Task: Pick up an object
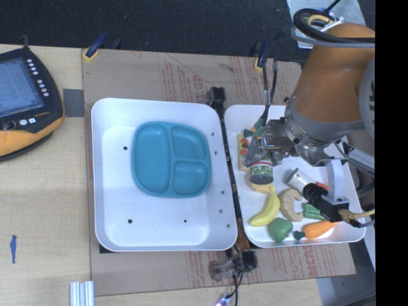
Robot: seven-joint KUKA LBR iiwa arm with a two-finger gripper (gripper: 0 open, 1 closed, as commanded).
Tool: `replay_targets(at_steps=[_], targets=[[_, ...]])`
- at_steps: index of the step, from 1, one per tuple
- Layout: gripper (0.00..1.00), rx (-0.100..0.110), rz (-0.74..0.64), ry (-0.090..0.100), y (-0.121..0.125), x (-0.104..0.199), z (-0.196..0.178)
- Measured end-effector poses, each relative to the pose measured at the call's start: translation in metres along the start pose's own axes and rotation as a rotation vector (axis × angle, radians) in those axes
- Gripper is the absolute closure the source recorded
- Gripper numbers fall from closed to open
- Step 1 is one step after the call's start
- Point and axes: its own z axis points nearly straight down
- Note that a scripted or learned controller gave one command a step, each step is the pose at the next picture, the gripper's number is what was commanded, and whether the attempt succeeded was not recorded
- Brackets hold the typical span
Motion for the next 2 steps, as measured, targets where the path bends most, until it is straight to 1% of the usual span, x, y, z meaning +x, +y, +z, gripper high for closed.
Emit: replay_targets(at_steps=[1, 2], targets=[[1.0, 0.0, -0.004, -0.003, -0.026, 0.09, 0.017], [1.0, 0.002, -0.004, -0.004, -0.026, 0.127, 0.044]])
